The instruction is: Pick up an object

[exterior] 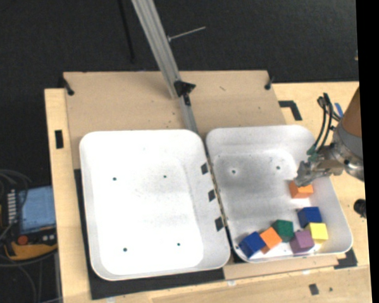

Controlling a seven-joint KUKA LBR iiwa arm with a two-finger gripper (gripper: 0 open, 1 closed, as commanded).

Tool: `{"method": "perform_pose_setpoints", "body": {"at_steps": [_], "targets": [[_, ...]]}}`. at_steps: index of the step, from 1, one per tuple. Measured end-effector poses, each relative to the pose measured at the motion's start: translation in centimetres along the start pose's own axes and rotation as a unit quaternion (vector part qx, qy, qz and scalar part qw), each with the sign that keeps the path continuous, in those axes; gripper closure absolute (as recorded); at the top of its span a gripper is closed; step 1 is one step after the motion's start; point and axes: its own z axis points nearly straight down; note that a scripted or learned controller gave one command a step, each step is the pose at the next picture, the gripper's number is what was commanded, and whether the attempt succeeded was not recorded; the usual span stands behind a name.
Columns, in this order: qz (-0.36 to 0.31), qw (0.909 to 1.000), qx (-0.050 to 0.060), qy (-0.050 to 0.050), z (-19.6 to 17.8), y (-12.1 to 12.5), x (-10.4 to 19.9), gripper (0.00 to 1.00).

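Arm (pixel 352 133) comes in from the right, cut off by the frame edge; just the wrist w/ orange band and cables (pixel 324 118) visible. Gripper (pixel 306 176) is small and blurry, low over the right bin (pixel 252 144) near its right wall. Can't tell how far open it is, or whether it's actually gripping anything. Directly under/against it sits an orange block (pixel 301 189); top edge of the block is partly covered by the gripper, so contact vs. just above is unclear.

Rest of the blocks are in the right bin's near-right corner: blue block (pixel 310 215), yellow block (pixel 318 231) just below it, purple block (pixel 302 240) beside the yellow, green block (pixel 283 228), a second orange block (pixel 271 238) touching the green, and another blue block (pixel 252 244) at the left end of the row. Exact touching among a few is hard to make out.

Left bin (pixel 144 201) is white w/ a few dark dots. Metal pole (pixel 162 54) slants up from between the bins, top cut off. Blue-and-orange device (pixel 31 219) w/ cables on the far left, partly cropped
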Motion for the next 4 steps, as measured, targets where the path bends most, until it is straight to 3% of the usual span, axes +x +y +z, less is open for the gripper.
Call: {"method": "perform_pose_setpoints", "body": {"at_steps": [3,4], "targets": [[-0.002,1.0,0.003,0.001,1.8,5.6,15.6,1.0],[-0.002,1.0,0.002,0.002,0.1,7.0,20.6,1.0]]}}
